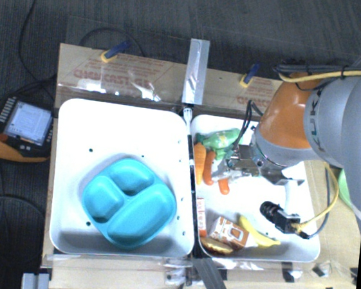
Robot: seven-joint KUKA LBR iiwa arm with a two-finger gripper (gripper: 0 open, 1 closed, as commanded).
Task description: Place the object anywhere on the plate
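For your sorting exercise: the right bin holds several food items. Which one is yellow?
The banana, lying near the right bin's front edge, beside the small orange carton. The carrots are orange and the leafy item green.

1. The left bin [68, 160] fills the centre-left of the frame, touching the right bin [298, 251] along a shared middle edge.
2. The plate [129, 201] lies in the left bin, toward its lower middle.
3. The carrots [204, 164] lie in the right bin's upper left, beside the divider.
4. The gripper [233, 168] sits just right of the carrots.
5. The box [230, 232] and banana [256, 230] lie along the right bin's lower edge, the banana to the right.
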